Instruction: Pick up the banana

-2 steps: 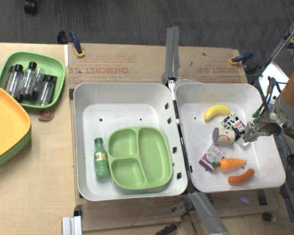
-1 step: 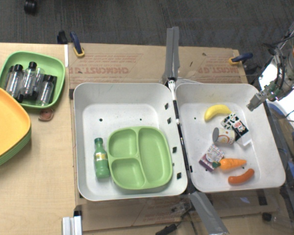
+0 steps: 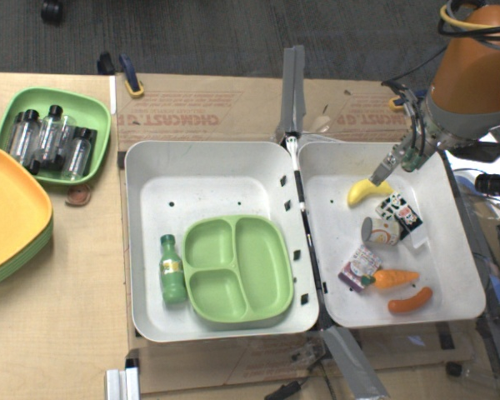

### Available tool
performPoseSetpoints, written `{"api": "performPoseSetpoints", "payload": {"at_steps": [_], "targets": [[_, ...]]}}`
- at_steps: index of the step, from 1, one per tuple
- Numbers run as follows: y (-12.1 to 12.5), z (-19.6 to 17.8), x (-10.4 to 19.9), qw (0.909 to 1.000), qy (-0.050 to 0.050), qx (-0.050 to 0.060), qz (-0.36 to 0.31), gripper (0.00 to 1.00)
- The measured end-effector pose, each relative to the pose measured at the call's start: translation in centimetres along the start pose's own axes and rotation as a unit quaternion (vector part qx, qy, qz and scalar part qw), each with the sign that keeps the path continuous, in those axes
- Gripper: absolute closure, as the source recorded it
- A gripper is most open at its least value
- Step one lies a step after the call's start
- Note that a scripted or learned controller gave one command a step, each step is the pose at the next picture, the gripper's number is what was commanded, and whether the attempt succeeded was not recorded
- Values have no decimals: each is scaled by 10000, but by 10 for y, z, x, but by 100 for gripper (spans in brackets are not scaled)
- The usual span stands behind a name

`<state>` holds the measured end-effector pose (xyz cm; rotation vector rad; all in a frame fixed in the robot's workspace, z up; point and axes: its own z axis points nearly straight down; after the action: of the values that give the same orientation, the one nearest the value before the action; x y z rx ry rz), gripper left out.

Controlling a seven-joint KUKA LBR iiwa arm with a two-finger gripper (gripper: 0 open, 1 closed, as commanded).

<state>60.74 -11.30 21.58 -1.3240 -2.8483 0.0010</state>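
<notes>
I see the banana (image 3: 365, 192) lying in the right bin (image 3: 333, 223), up near the far end, a bit left of the middle. It is yellow and small, and it rests flat on the white floor. My gripper (image 3: 383, 172) hangs just over the banana's right end, very close, and I cannot tell if it touches. I also cannot tell if the fingers are apart or together, since they look like one thin grey stick from here. The arm (image 3: 471, 65) comes in from the right, with its big orange part up at the top corner. Near the banana, just to its right and lower, sits a small white carton (image 3: 400, 213) with dark marks, and beside that a little cup (image 3: 380, 232) on its side. Closer to me lie a purple packet (image 3: 358, 269), a carrot (image 3: 396, 279) and a red sausage (image 3: 410, 300). In the left bin (image 3: 150, 182) I see a green tray (image 3: 236, 267) with three parts and a green bottle (image 3: 172, 268) lying next to it.
</notes>
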Motion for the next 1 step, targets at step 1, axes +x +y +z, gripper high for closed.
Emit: {"api": "performPoseSetpoints", "payload": {"at_steps": [1], "targets": [[-46, 78, -11, 9924, 0, -5, -1232, 100]]}}
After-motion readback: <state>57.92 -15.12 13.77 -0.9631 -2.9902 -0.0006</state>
